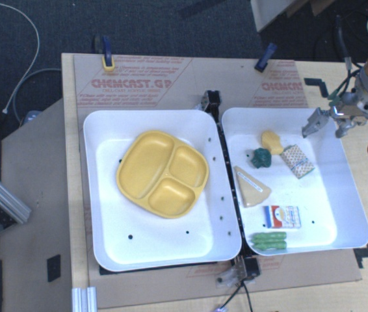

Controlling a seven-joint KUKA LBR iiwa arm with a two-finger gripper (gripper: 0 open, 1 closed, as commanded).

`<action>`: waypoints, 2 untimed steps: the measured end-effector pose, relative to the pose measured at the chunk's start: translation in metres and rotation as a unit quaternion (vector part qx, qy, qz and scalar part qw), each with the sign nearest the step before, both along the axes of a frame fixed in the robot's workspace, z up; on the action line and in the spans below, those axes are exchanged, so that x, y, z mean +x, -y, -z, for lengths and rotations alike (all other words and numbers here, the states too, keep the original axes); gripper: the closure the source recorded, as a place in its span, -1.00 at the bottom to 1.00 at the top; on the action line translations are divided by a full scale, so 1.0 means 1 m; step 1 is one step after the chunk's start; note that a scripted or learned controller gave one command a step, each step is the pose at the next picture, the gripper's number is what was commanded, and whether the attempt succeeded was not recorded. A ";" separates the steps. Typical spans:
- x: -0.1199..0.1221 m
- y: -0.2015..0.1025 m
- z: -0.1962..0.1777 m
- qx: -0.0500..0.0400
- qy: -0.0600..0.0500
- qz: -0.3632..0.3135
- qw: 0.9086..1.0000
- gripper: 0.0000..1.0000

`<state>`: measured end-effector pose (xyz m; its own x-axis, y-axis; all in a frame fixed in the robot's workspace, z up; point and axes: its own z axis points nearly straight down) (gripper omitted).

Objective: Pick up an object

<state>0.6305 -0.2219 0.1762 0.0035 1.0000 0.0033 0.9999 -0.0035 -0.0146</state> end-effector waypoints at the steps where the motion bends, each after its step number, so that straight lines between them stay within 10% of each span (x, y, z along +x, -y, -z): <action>1: 0.004 -0.001 -0.010 -0.002 0.008 -0.002 1.000 -1.00; 2: 0.013 -0.005 0.044 -0.001 0.005 -0.003 1.000 -1.00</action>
<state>0.6432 -0.2168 0.1322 -0.0020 1.0000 0.0015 1.0000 0.0020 -0.0049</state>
